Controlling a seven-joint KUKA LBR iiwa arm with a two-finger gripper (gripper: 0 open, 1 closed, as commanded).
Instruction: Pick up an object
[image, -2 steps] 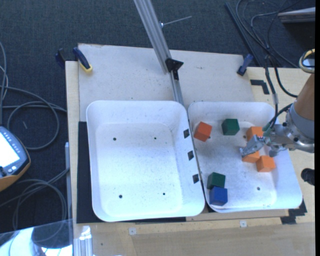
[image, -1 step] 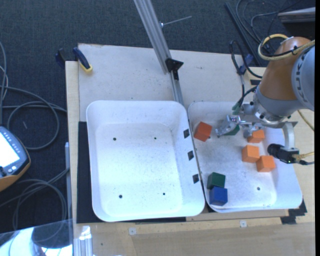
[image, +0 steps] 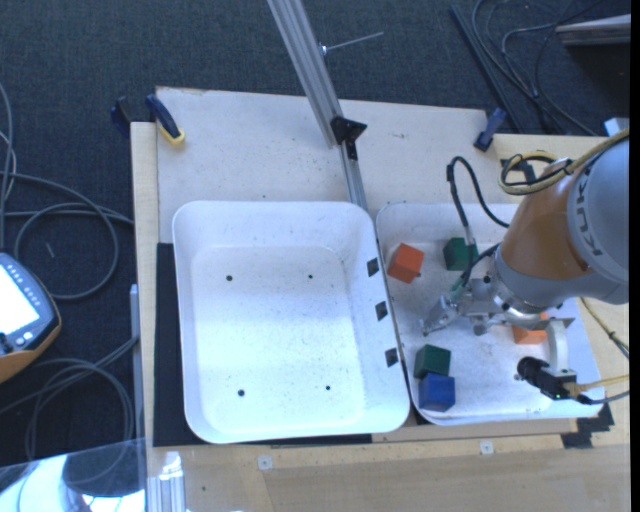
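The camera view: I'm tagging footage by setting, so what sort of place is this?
Likely a robotics lab test bench: two shallow white plastic bins on a plywood board, small coloured blocks like the orange cube, loose cables on dark carpet.

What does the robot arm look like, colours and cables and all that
The arm is a thick rounded body, grey above with a broad orange band toward the wrist. Black cables loop beside it. Its tool is a small silvery metal assembly, and a white bracket with a black fitting sits under the wrist.

arm (image: 590, 225) showing grey casing | orange band (image: 540, 240) wrapping above wrist | black cable (image: 462, 190) looping off it | gripper (image: 450, 312) looking metallic
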